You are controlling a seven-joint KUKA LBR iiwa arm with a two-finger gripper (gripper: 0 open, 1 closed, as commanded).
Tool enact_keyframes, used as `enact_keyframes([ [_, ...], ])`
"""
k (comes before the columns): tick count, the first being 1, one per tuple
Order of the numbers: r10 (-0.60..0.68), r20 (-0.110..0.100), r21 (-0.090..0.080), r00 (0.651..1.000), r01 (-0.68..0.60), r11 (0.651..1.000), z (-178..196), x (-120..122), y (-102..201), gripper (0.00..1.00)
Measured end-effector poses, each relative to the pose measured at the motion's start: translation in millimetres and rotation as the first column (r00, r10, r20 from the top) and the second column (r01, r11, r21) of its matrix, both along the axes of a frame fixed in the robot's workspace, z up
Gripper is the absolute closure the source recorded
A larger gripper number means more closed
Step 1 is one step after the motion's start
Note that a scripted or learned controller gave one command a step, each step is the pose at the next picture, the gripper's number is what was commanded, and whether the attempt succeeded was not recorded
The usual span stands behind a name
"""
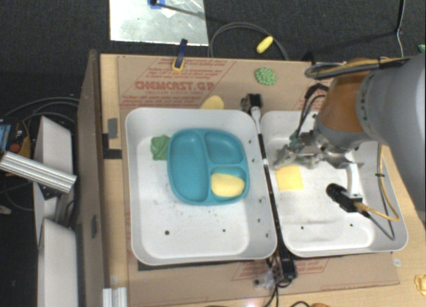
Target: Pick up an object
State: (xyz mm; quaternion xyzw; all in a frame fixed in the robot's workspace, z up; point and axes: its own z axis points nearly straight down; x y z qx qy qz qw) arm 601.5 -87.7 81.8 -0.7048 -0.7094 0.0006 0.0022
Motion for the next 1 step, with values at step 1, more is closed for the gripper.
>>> enact_keyframes([
  [1, -0.007, 0.001, -0.002, 1.0, 0.007, 1.0, 2.0, -44.4, -11.4, 0.0],
])
